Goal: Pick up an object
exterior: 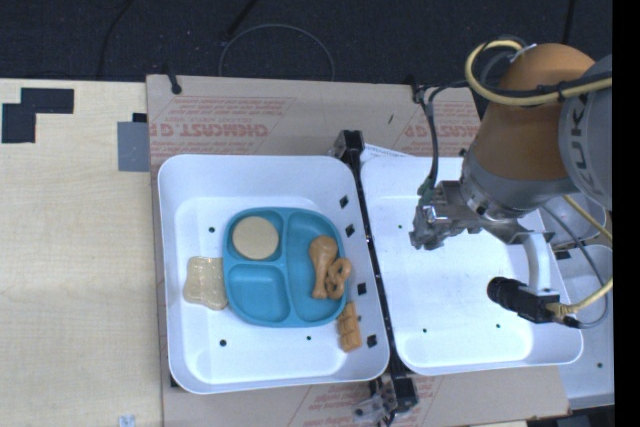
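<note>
**Arm over the right bin, food in the left**

Two white bins sit side by side on cardboard. We take the blue tray [272, 300] in the left bin [190, 185] as landmark: a pretzel [328, 266] and round cracker [254, 237] lie on it, a biscuit [205, 282] touches its left edge. Well right of it, the gripper [430, 227] hovers over the right bin [450, 335]; we cannot tell its opening.

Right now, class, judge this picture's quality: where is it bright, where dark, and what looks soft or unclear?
Camera view: the two white bins are brightly lit and nearly washed out; the floor behind is very dark; the blue tray and its food read clearly; the end effector is small, shadowed and indistinct.
</note>
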{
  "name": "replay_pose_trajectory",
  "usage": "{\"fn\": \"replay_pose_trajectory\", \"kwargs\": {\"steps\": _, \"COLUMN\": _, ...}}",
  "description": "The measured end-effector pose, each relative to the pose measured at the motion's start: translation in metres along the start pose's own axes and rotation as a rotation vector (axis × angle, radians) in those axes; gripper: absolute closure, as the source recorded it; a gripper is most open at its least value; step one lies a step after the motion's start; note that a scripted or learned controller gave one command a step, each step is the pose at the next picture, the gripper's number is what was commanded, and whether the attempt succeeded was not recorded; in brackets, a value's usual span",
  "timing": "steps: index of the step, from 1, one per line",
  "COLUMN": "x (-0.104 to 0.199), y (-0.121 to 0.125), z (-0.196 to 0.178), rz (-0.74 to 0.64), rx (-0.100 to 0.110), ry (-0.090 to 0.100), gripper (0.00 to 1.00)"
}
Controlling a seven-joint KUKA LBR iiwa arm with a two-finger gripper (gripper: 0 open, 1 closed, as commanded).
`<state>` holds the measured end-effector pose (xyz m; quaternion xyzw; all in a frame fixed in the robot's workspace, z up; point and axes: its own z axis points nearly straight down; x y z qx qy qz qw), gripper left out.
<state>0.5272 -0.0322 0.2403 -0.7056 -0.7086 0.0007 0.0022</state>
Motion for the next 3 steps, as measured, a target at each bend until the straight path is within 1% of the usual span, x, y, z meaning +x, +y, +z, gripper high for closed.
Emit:
{"fn": "replay_pose_trajectory", "kwargs": {"steps": 1, "x": 0.041, "y": -0.008, "z": 0.002, "rz": 0.001, "rx": 0.001, "ry": -0.001, "gripper": 1.0}}
{"fn": "replay_pose_trajectory", "kwargs": {"steps": 3, "x": 0.135, "y": -0.036, "z": 0.001, "rz": -0.001, "rx": 0.002, "ry": -0.001, "gripper": 1.0}}
